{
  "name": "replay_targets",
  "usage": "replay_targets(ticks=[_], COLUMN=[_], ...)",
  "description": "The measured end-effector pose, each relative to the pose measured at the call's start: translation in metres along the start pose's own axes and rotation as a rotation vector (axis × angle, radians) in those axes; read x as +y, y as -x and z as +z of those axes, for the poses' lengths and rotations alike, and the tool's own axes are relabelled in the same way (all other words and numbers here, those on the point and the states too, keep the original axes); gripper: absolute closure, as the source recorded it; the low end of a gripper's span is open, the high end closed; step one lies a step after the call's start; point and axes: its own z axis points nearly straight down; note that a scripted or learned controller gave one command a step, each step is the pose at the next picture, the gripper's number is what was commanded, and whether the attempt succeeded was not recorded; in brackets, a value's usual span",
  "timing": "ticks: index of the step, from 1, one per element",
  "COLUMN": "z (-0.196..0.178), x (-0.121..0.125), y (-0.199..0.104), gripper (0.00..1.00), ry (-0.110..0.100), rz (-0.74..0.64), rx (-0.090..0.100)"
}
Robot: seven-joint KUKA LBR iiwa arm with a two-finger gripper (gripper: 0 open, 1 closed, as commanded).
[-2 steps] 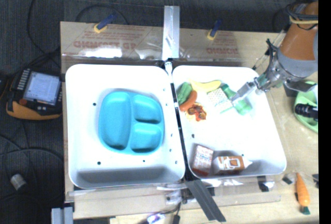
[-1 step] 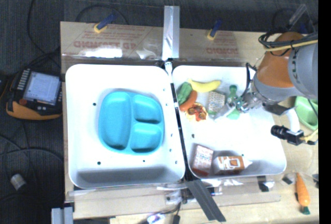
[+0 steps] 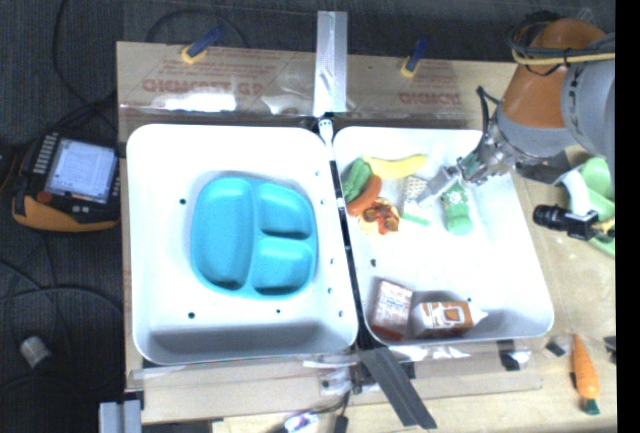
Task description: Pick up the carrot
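Note:
The carrot lies in the right bin close to the divider, its orange body pointing down-right and its green top toward the upper left. My gripper hangs over the upper middle of the same bin, to the right of the carrot and well apart from it. It sits just above a green bottle and beside a small patterned packet. Nothing is visibly held.
A yellow banana lies just above the carrot and a red-orange cluster just below it. A brown box and a brown bottle lie at the bin's front. The left bin holds a blue divided plate.

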Motion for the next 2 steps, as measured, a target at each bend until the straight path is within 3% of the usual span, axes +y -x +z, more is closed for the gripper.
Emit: replay_targets(ticks=[1,2], z=[0.029,0.030], x=[0.017,0.046], y=[-0.001,0.002], gripper=[0.00,0.00], ry=[0.007,-0.015], rz=[-0.167,-0.266], rx=[-0.011,-0.005])
